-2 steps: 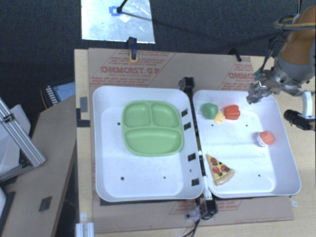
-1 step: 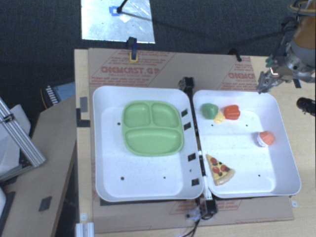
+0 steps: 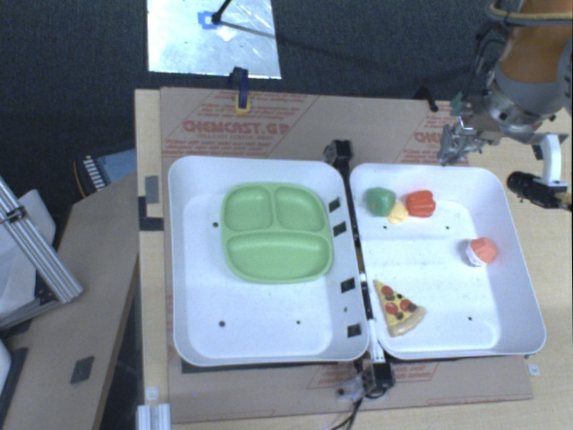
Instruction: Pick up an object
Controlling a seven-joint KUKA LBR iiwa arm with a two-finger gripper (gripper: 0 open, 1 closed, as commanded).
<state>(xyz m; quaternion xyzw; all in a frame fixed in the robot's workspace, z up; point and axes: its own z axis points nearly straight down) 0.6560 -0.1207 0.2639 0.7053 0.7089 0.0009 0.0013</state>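
Presently listed, gripper (image 3: 457, 141): hangs over the far rim of the right bin (image 3: 515, 267), nothing between its fingers; its opening too small to tell.

Right bin contents: red toy pepper (image 3: 420, 204) touching a yellow piece (image 3: 397, 213) and a green piece (image 3: 380, 200) near the far left corner; pink-and-white piece (image 3: 482, 252) alone by the right wall; pizza slice (image 3: 398, 307) flat near the divider.

Left bin (image 3: 192, 267): green divided plate (image 3: 276, 232).

Handling, judged: toy food, likely light, rigid, smooth. Pink-and-white piece stands clear; grasp across its middle. Pizza slice lies low, hard to pinch.
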